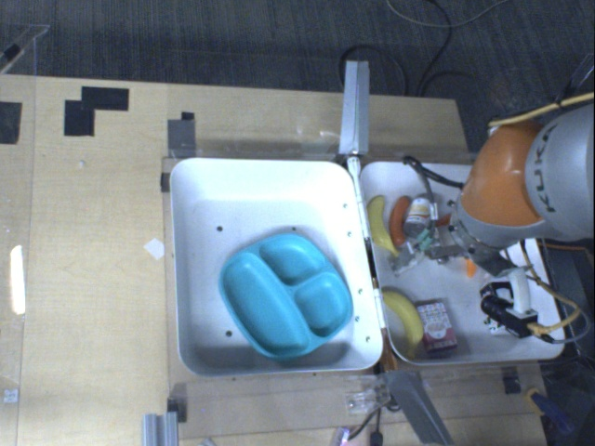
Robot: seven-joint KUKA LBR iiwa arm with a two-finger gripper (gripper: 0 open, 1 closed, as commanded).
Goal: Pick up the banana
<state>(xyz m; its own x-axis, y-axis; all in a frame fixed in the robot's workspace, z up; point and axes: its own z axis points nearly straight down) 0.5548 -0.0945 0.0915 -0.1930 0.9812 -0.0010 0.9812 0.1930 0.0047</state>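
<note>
Two yellow bananas lie in the right bin [483, 347]. One banana [376, 223] runs along the bin's left wall. The other banana [404, 315] lies near the front left corner. My gripper [410, 251] hangs low between them, just right of the upper banana and above the lower one. Nothing shows held in it. The grey arm with its orange band [502, 179] covers much of the bin's right half.
An orange-red item [399, 216] and a small can [420, 214] sit beside the upper banana. A dark red box [437, 328] lies right of the lower banana. A blue divided plate [285, 293] rests in the left bin [200, 249]. Black cables [507, 309] trail at the right.
</note>
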